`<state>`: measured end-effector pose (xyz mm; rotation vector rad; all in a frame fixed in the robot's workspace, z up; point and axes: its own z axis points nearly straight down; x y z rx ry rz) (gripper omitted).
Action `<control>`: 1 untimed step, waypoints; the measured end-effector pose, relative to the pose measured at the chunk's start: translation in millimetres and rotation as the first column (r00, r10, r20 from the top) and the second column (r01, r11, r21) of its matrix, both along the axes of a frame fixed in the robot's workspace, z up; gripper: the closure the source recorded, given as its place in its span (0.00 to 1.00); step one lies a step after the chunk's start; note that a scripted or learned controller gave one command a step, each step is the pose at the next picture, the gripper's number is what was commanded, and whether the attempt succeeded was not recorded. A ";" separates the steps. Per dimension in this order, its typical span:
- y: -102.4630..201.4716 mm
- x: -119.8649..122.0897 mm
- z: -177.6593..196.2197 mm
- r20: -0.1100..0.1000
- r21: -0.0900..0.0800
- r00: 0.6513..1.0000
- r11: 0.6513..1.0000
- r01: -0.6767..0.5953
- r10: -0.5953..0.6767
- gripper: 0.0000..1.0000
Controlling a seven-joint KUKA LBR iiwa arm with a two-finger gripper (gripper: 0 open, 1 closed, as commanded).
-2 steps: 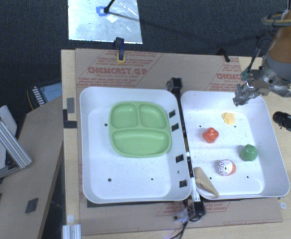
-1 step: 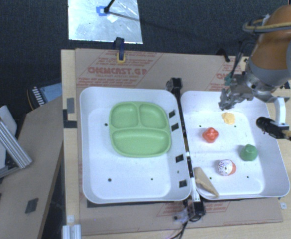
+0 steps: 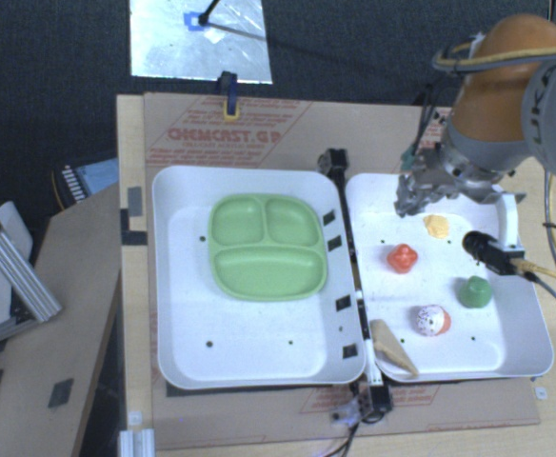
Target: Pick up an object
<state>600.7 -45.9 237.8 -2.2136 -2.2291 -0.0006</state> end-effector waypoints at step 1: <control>51.9 -1.6 2.9 0.001 0.002 1.000 1.000 -0.003 0.003 1.00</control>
